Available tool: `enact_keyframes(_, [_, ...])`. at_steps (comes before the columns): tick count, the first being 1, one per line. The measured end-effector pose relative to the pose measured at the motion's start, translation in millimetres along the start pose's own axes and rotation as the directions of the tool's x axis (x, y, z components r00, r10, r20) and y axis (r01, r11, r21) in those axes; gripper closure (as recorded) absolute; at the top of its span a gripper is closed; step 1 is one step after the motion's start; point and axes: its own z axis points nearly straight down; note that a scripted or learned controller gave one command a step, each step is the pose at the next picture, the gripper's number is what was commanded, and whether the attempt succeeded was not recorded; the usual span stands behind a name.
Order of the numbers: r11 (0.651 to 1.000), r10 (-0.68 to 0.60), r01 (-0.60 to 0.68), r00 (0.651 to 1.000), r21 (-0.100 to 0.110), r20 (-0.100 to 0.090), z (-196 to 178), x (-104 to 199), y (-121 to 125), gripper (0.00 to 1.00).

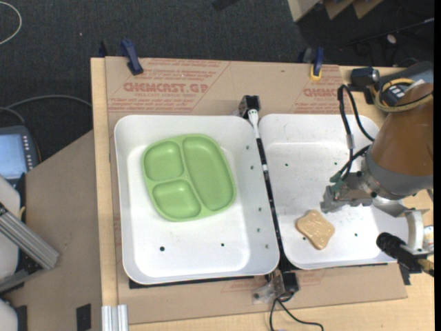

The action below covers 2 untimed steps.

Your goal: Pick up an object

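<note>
Nearest the camera, along the bottom of the camera view, a black clip with trailing wires [286, 285] is sitting at the front edge of the cardboard-covered bench [172, 81], just below the seam where the two bins meet. Just beyond it, in the right bin [303, 143], a tan, cracker-like object [315, 229] is lying flat on the white floor near the front rim, and nothing is gripping it. The gripper [336, 200] is hanging just above and to the right of that object, close beside it; whether it is touching the object cannot be told, and whether it is spread or closed cannot be told either, since the tips are small and dark against the bin. The grey arm with its orange band [406, 133] is reaching in from the right over that bin. In the left bin [138, 247], a green divided plate [189, 177] with three compartments is resting flat near the middle, well apart from the tan object. Farther back, a blue clamp [131, 56] and a second clamp [316, 63] are gripping the far edge of the bench.
</note>
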Motion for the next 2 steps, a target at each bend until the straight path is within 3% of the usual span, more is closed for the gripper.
enact_keyframes(1, [1.0, 0.004, -0.004, 1.0, -0.027, 0.008, -293.0, 12.9, 33.6, 1.0])
enact_keyframes(2, [1.0, 0.007, -0.007, 1.0, 0.004, 0.003, -209.3, 41.4, -2.4, 1.0])
